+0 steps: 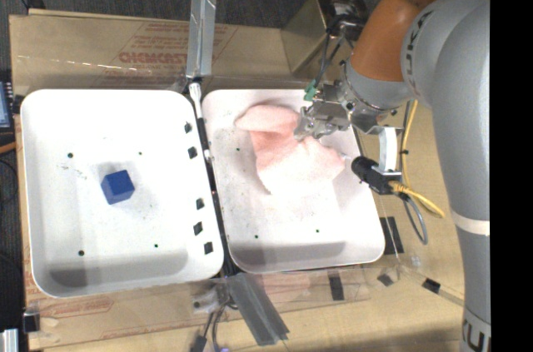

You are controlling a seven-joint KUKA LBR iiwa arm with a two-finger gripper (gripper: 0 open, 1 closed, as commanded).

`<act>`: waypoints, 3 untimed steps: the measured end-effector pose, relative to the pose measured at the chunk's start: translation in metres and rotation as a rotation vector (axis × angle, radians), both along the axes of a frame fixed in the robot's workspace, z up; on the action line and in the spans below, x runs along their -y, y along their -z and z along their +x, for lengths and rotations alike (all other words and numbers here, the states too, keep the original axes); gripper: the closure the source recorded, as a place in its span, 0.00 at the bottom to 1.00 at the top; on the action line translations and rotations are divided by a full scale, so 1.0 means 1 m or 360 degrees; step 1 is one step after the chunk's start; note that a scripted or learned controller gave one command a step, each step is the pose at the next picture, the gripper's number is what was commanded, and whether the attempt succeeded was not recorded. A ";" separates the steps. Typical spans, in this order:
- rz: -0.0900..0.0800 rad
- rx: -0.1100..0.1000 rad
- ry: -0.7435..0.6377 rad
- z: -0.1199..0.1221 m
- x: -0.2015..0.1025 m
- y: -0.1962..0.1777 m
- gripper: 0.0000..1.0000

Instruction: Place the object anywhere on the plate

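From the one camera above the worktop [75, 34], the grey arm [450, 92] comes in from the right and the pincer [315, 123] hangs low over the right-hand bin [283, 246], right at the upper edge of a pale pink cloth [287, 155]; whether it is parted or closed I cannot tell, for the wrist hides the tips, and I see nothing plainly caught in it. The cloth spreads out from under the pincer, down and to its left, rumpled, one lobe reaching away toward the bin's far corner; it lies wholly inside the right-hand bin. Well off to the pincer's left, across the divider between the bins, a small blue cube [118, 185] sits alone on the floor of the left-hand bin [50, 126]; I can make out no plate anywhere, so which of the two things is meant for it I cannot say. If it is the cloth, I judge it light, limp and apt to slide or trail; a raised fold near the pincer looks the best place to pinch, not the flat middle. The cube looks stiff and light; two opposite flat faces would serve.
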State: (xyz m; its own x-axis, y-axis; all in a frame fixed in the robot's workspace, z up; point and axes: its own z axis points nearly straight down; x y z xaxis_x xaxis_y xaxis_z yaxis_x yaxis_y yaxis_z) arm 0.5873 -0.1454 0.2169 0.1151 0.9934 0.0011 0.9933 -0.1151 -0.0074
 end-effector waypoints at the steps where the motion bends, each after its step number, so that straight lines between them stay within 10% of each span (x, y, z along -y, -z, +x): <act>1: -0.0002 0.0004 -0.0016 0.000 -0.001 -0.013 1.00; 3: 0.0005 0.0003 -0.1306 0.004 -0.098 -0.029 1.00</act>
